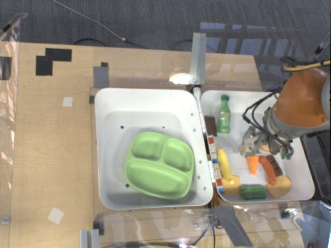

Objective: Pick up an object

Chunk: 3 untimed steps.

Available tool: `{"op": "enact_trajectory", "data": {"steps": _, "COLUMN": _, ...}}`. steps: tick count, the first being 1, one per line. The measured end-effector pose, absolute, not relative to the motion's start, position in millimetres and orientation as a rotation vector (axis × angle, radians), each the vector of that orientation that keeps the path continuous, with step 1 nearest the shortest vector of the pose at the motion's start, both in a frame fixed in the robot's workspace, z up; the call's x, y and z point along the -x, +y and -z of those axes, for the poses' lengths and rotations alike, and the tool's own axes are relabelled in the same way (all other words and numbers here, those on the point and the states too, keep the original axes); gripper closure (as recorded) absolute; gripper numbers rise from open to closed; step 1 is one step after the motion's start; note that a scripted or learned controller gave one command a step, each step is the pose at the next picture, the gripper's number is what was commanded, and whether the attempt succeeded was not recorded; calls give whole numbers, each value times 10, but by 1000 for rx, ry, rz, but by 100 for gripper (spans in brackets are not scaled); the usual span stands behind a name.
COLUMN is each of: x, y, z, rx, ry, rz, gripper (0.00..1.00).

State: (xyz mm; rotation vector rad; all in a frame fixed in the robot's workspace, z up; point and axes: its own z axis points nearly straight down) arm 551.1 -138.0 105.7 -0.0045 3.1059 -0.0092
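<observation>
Orange carrot [253,165] lies in the right bin [309,187], just under my end effector [257,148]; its grip I cannot tell. Likely light, stiff, slick plastic; I'd pinch across its thick middle.

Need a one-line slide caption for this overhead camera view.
Claw low in the right bin over an orange carrot, beside a banana and green bottle; green divided plate in the left bin.
</observation>
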Motion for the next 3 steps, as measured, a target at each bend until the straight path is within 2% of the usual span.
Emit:
{"op": "enact_trajectory", "data": {"steps": 1, "x": -4957, "y": -1074, "z": -932, "rx": 253, "ry": 3103, "rz": 13, "gripper": 100}}
{"op": "enact_trajectory", "data": {"steps": 2, "x": -5580, "y": -532, "z": -1916, "rx": 122, "ry": 3118, "rz": -1, "gripper": 100}}
{"op": "enact_trajectory", "data": {"steps": 3, "x": -6657, "y": -555, "z": -2386, "rx": 199, "ry": 3122, "rz": 1, "gripper": 100}}
